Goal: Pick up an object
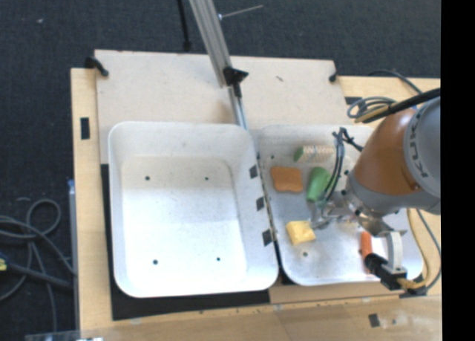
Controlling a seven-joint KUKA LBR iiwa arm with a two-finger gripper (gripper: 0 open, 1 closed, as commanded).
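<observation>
The right bin [326, 273] holds several small objects. An orange block [286, 179] lies near its left wall, with a green object [318, 183] just to its right. A yellow block [300, 232] sits lower down. A small green and beige piece [312, 152] lies near the far wall. An orange-red stick [365, 244] rests by the arm at the right. My gripper [323, 215] reaches down between the green object and the yellow block, partly hidden under the orange wrist band [382, 161].
The left bin [122, 183] stands beside the right one, sharing a middle edge with black clips. A slanted metal rail [211, 27] rises from the back of the bench. Cables [367, 105] lie at the back right.
</observation>
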